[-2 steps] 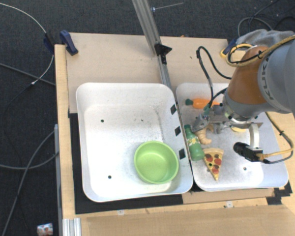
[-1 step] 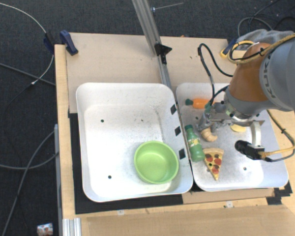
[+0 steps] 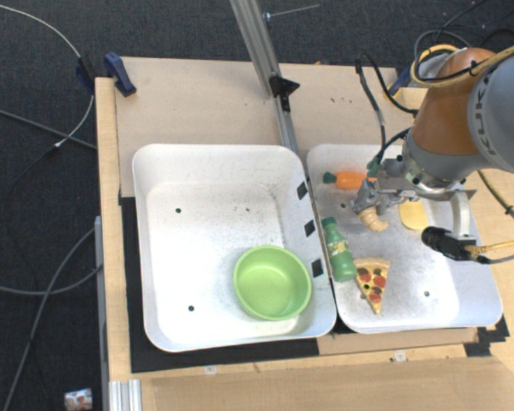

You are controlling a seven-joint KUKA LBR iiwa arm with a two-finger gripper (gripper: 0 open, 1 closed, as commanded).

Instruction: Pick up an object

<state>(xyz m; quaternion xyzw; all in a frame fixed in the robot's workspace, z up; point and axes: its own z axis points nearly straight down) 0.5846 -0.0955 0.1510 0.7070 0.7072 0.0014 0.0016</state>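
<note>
My gripper (image 3: 373, 202) hangs over the upper middle of the right bin (image 3: 428, 311), below the grey arm with its orange band. A small tan object (image 3: 375, 222) lies right at the gripper's tip; whether it is held cannot be made out. An orange carrot (image 3: 349, 179) with a green end lies just left of the gripper. A yellow piece (image 3: 412, 215) sits to its right, partly hidden by the wrist. A green bottle (image 3: 337, 250) lies along the bin's left wall, with a pizza slice (image 3: 373, 282) beside it.
The left bin (image 3: 210, 195) holds a green bowl (image 3: 271, 282) near its front right corner. A metal pole (image 3: 257, 37) slants up from between the bins. Cables and a black connector (image 3: 445, 242) hang beside the arm on the right.
</note>
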